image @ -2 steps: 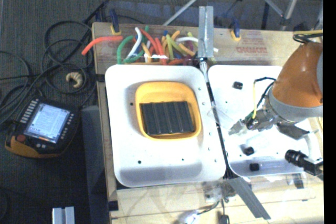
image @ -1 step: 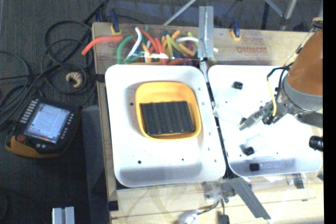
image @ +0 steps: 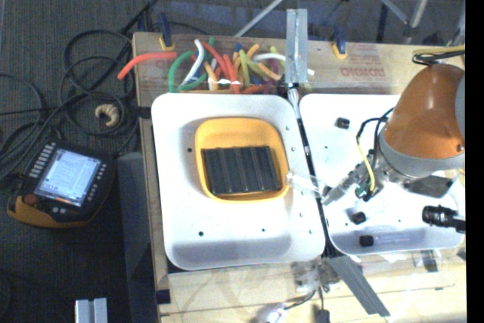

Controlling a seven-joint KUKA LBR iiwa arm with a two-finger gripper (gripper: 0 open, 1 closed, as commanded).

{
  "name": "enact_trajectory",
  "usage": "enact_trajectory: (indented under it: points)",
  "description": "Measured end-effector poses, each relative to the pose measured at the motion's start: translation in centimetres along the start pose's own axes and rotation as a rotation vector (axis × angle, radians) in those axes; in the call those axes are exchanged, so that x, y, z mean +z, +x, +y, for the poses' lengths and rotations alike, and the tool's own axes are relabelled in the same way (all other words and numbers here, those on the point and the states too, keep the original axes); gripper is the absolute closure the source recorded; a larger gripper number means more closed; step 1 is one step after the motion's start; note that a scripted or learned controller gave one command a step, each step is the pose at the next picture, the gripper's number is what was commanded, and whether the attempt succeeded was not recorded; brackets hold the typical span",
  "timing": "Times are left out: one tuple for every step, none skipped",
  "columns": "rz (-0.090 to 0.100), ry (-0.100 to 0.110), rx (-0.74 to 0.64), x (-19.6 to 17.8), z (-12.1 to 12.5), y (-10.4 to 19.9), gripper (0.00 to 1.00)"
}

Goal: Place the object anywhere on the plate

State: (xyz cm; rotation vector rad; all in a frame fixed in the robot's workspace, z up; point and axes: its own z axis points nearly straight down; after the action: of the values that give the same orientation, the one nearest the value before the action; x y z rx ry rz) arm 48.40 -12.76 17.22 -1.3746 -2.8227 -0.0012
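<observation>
— Camera view first: where do you see the pincer?

— You will find the two-finger gripper (image: 330,193) at the left edge of the right shallow white bin (image: 333,106), just beside the wall it shares with the left shallow white bin (image: 227,246). The grey arm with the orange band (image: 423,117) slants down to it from the right. You cannot tell from this slant whether the pincer is apart or together.

— And the object?

— A small pale translucent piece (image: 300,180) lies just off the gripper's tip, over the shared wall and close beside the right rim of the yellow rectangular plate with the dark ribbed centre (image: 203,144). Whether it is clamped, you cannot tell. It is not on the plate.

— Anything else nearby?

— Three small black pieces lie in the right bin: one (image: 342,122) near the back, two (image: 355,217) (image: 366,240) near the front.
</observation>
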Motion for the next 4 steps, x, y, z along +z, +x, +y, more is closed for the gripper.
enact_trajectory:
  points:
    - [-0.004,-0.001,-0.262,-2.7,3.3,4.1,1.00]
    - [-0.004,-0.001,-0.471,-2.0,8.0,2.1,1.00]
    - [-0.003,-0.002,-0.471,-2.0,8.0,2.1,0.00]
    - [-0.004,-0.006,-0.471,-3.0,8.2,2.1,1.00]
